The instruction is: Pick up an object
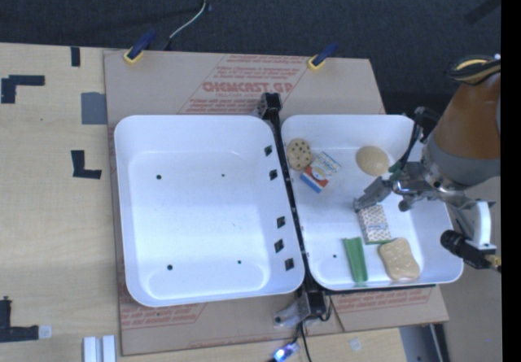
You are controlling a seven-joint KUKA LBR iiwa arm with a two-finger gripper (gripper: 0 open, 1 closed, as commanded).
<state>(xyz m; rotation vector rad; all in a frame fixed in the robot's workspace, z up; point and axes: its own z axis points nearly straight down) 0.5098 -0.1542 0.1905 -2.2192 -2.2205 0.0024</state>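
- Here, two shallow white plastic bins are seen side by side on a brown cardboard sheet (244,84) laid over the wooden tabletop (49,189), the left bin (130,214) and the right bin (440,275) meeting at a black central divider.
- The grey arm with its orange band (476,120) is extended in from the right, and its claw (376,199) is positioned low over the middle of the right bin.
- How far the claw is parted cannot be told from this view, and nothing can be made out as gripped by it.
- A small flat packet with a fine checked pattern (375,224) is seen just beside the claw tip, on its near side.
- A tan rounded object (373,160) is placed toward the far side of the right bin.
- A brown speckled round cookie (299,154) and a small white packet with red and blue print (319,172) are found near the divider.
- A green flat stick (355,260) and a beige oblong sponge-like piece (400,259) are set along the near edge.
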